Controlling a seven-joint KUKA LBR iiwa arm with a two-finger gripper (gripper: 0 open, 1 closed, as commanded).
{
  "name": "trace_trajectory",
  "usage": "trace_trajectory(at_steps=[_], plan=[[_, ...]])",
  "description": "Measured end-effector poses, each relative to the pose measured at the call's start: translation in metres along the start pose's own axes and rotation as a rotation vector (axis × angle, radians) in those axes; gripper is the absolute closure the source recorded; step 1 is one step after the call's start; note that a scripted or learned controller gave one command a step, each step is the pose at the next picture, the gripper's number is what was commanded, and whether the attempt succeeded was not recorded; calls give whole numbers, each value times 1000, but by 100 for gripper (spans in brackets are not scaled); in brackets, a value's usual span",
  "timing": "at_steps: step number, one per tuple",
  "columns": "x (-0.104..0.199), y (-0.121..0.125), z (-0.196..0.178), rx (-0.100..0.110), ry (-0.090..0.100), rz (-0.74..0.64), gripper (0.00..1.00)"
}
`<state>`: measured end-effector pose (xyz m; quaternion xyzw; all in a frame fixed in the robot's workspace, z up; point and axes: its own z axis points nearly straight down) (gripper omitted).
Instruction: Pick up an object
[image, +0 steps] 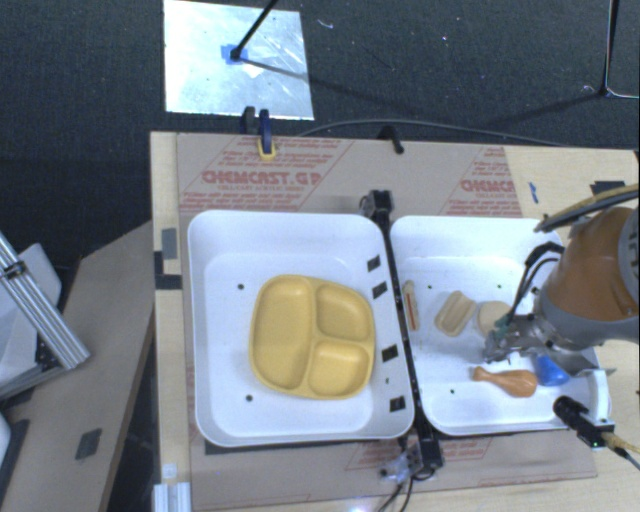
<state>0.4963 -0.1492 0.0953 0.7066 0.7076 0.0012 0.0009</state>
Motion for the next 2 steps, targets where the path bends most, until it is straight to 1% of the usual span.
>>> trace_trajectory(at_steps=[1, 2], plan=[[-3, 11, -59, -5, -3, -2, 100], [-3, 13, -102, -3, -2, -3, 100]])
